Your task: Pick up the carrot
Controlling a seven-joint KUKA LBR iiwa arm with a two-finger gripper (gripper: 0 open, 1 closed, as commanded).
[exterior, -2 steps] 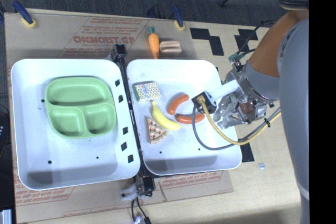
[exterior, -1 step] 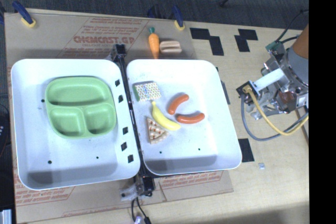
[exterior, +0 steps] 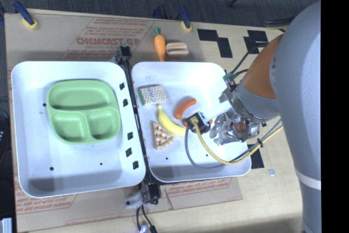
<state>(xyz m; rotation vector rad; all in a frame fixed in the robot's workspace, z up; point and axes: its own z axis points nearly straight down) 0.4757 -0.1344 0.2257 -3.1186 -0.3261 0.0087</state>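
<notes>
Plainly, the task is sitting at its start: the carrot (exterior: 159, 46) is lying untouched on the surface (exterior: 82, 35) just beyond the far rim of the right bin (exterior: 218, 71), outside both bins, with a small bun-like toy (exterior: 177, 49) lying just beside it. The gripper (exterior: 232, 131) is hovering low over the near right part of the right bin, well apart from the carrot, and how wide it is standing I cannot tell, since the wrist and a yellow cable (exterior: 210, 153) are cluttering it; nothing is showing in its grasp. The reach, the grasp and the lift are all remaining, as I judge it. Counting: two white bins; one green divided tray (exterior: 84, 110) resting in the left bin (exterior: 27, 117); in the right bin, one banana (exterior: 170, 124), one sausage (exterior: 185, 107), one pizza slice (exterior: 161, 136) and one patterned block (exterior: 152, 94); one carrot.
</notes>
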